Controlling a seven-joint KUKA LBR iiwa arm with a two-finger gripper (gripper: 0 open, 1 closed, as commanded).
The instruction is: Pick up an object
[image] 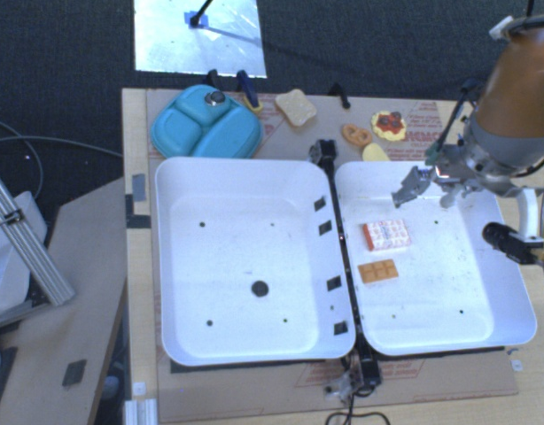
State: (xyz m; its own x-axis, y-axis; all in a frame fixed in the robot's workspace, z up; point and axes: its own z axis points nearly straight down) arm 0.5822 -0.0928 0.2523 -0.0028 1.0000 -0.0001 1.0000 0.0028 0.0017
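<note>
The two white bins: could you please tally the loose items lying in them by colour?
Red-and-white: 1, the small patterned block in the right bin.
Orange-brown: 1, the waffle-like square in the right bin.
Dark: 1, the small disc in the left bin.
Total: 3

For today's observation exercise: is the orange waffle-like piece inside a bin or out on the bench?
Inside. The orange waffle piece lies flat on the floor of the right bin.
</note>
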